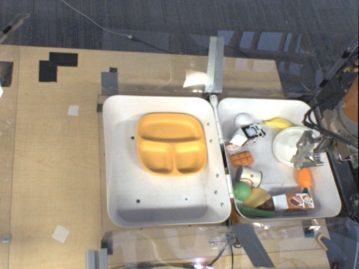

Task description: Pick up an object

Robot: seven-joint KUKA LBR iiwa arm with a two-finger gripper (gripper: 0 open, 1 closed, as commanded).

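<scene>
Lying at six o'clock in the right bin (325,203): one carton (291,201), one green ball (242,191). One orange carrot (304,177) sits at four o'clock, just below the gripper (305,156). One yellow tray (171,143) fills the left bin (120,167).

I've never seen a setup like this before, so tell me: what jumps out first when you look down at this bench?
The big yellow-orange plastic tray with three compartments catches the eye first, lying alone in the left white bin. The right white bin holds a jumble of small toy foods, among them a yellow banana, a small orange carrot-like piece and a green round fruit. The metal two-finger gripper hangs over that bin's right side, by a round white plate.
</scene>
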